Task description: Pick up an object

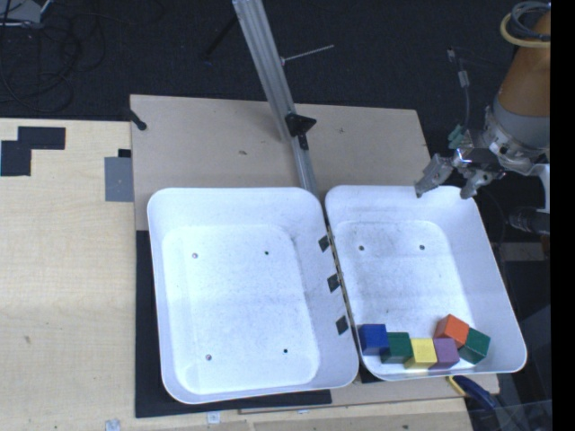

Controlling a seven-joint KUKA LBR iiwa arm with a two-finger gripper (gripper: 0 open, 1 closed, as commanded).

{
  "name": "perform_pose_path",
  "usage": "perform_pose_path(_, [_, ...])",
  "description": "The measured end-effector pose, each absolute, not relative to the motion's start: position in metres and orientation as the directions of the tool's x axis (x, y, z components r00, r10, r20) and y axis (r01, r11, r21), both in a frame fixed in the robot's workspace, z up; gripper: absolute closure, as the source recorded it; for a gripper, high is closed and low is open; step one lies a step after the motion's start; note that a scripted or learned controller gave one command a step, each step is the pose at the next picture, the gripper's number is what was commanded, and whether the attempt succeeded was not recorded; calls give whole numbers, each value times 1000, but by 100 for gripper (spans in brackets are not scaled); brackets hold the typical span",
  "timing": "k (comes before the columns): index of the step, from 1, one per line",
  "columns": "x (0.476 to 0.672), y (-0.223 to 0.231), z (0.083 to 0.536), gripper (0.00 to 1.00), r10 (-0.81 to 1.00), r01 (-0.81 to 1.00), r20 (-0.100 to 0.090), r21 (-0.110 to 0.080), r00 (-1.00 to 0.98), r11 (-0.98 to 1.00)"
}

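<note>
White right bin point(503, 268): blue point(372, 336), dark green point(396, 347), yellow point(422, 352), purple point(446, 351), orange point(454, 329), green point(476, 344) blocks at near edge | left bin point(180, 268) on worktop point(72, 268) | metal bar point(269, 70) behind | gripper point(446, 180) over right bin's far corner, fingers apart, holding nothing.

Two white bins point(235, 206); six blocks point(422, 341): one blue, two green, one yellow, one purple, one orange.

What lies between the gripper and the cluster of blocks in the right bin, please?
In the camera view, just bare white floor of the right bin separates the gripper at its far rim from the blocks at its near edge.
</note>
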State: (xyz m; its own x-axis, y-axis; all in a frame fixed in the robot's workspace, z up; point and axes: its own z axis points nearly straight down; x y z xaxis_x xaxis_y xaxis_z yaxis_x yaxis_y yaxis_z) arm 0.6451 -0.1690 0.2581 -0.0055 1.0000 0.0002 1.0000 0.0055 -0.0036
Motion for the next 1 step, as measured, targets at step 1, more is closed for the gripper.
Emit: perform_pose_path(1, [667, -155, 164, 0, 1000, 1000, 3, -10, -2, 2])
